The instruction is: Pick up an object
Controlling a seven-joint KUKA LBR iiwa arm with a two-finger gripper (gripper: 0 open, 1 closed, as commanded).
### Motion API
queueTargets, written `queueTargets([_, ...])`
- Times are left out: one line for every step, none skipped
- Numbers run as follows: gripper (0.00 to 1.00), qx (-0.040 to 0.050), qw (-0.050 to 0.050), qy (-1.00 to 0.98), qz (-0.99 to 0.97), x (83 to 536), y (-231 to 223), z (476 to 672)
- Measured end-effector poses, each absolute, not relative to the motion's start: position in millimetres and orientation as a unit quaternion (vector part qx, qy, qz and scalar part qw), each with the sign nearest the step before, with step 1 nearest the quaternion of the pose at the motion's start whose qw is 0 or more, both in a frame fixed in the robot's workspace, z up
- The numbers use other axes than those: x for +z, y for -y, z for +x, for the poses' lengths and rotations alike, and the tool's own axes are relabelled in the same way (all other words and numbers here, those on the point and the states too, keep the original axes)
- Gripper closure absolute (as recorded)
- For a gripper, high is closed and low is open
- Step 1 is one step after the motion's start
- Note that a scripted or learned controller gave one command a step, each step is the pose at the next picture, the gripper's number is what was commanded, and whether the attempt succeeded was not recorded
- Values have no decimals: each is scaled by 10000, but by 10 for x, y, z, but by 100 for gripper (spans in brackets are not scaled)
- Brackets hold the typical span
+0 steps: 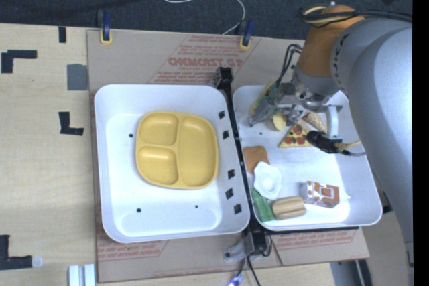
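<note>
The gripper (pixel 293 114) hangs low in the right bin's (pixel 362 191) far end, just above a yellow toy (pixel 279 121). A pizza slice (pixel 293 138) lies just nearer. Whether it grips anything cannot be told.

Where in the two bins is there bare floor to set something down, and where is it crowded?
Left bin: bare floor rings the yellow plate, widest along its near edge. Right bin: a bare patch between the pizza slice and the carton. Crowded at its far end under the gripper and along the divider by the bun.
</note>
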State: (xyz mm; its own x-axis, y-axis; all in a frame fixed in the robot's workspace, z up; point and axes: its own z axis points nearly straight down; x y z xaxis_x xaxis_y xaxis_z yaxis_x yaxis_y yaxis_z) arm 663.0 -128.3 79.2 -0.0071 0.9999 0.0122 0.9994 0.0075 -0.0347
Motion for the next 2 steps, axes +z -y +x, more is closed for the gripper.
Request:
queueTargets([0,77,172,7098,-7042,791,1311,6630])
queueTargets([0,75,175,7097,-7043,790,1372,6630])
